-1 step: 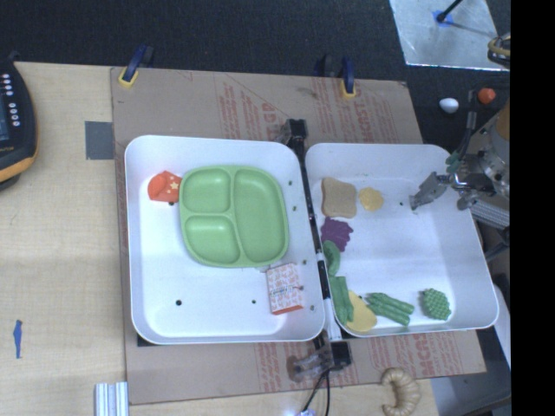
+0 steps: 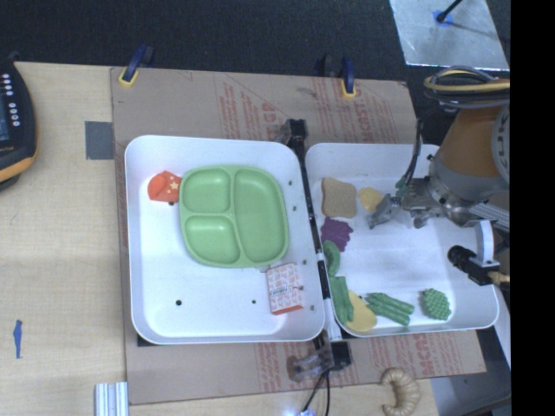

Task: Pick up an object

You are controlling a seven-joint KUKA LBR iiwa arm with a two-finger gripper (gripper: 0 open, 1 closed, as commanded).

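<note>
My jaws sit at centre right of the frame, low over the right bin, fingers spread apart, nothing between them. Just upper left of them: a small yellow piece and a tan bread slice. Purple grapes lie left of the jaws near the bin's left wall. Lower edge of that bin: green bean pods, a yellow piece under a green strip, and a green broccoli-like toy at lower right. Left bin carries a green divided plate, a red-orange toy at its upper left, and a small printed packet near its lower right. My arm enters from the right edge.
</note>
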